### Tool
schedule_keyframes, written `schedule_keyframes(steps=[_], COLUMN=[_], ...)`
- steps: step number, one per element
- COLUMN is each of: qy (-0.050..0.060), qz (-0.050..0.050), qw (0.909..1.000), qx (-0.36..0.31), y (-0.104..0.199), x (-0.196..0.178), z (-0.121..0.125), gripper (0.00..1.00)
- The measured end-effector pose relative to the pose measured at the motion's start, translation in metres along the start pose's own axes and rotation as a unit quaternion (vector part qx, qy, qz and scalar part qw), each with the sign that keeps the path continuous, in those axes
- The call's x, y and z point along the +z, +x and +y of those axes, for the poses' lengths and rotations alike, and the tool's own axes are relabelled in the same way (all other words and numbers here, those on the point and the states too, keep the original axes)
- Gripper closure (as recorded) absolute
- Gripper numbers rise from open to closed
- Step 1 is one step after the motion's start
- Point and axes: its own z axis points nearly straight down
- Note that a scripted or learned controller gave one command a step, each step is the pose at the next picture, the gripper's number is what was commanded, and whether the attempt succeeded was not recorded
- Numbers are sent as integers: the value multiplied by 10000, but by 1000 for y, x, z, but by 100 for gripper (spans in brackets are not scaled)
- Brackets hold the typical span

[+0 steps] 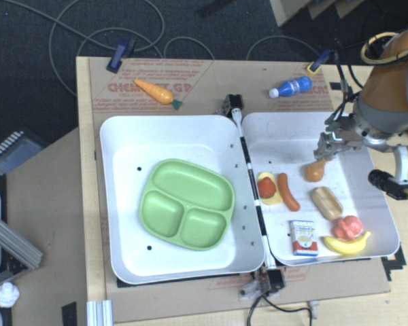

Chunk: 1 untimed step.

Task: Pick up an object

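1. The gripper (324,149) hangs in the right bin (285,131), upper right of the frame, just above a brown pear-like toy (315,171); its grasp cannot be told.
2. Nothing looks lifted, so the pick is probably still to do.
3. Sausage (288,192), bun (326,202), banana (345,243) and carton (303,238) lie below.
4. Red board lettering, upper left, partly reads "CHO…GR".

Bright, even light; slightly soft focus
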Motion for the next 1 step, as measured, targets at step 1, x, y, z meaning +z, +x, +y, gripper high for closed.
schedule_keyframes(steps=[1], qy=[18], qz=[17], qw=[10000], qx=[-4], y=[12], x=[-8], z=[-17], gripper=[100])
